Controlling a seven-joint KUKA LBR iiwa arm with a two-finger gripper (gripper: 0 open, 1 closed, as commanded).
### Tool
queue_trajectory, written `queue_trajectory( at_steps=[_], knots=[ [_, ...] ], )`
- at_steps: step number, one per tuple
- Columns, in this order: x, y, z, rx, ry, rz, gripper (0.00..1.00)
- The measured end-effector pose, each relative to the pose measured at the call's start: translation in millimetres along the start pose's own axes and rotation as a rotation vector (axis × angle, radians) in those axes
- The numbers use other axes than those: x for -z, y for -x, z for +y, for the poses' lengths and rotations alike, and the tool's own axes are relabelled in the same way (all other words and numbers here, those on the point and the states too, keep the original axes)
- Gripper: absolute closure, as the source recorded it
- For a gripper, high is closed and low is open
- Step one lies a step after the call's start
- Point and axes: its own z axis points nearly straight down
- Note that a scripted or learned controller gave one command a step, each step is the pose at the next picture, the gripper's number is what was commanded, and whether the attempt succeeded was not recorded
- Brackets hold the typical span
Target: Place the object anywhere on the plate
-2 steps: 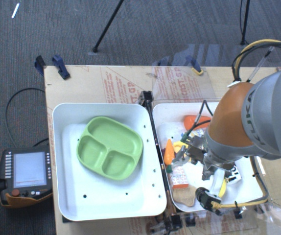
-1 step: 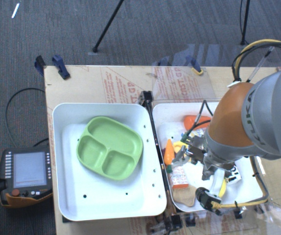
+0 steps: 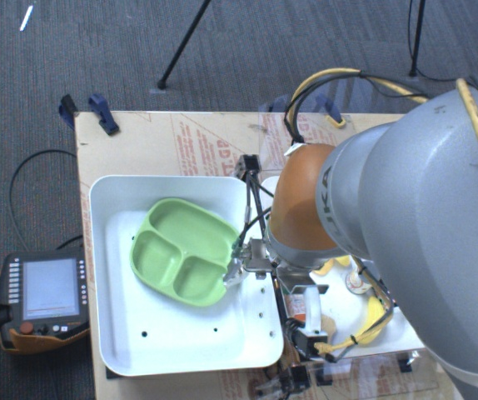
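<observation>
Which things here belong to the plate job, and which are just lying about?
Job: green divided plastic plate; shallow white bin holding it; grey, orange-banded robot arm.
Lying about: grey screen pendant on the floor; blue clamps at the bench corner; black tripod legs.

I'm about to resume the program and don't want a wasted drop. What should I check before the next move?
1. Green plate lies flat in the left bin: ok.
2. Claw over the plate: cannot tell; it sits at the plate's right rim.
3. Object in the claw: cannot tell.
4. Object already on the plate: not ok; its compartments show bare green.
5. Right bin in view: not ok; the arm covers most of it.
</observation>
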Motion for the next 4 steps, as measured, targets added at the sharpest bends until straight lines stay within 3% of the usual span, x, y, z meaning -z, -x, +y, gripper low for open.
queue_trajectory(
  at_steps=[1,2,3,4],
  knots=[
    [9.7,19.4,1.4,-0.016,-0.002,-0.032,1.00],
    [60.5,-25.8,-0.3,-0.015,-0.006,0.020,1.00],
    [170.2,-81.2,-24.3,-0.068,-0.001,0.022,1.00],
    [128.2,-111.9,-16.5,-0.028,-0.014,0.014,1.00]
  ],
)
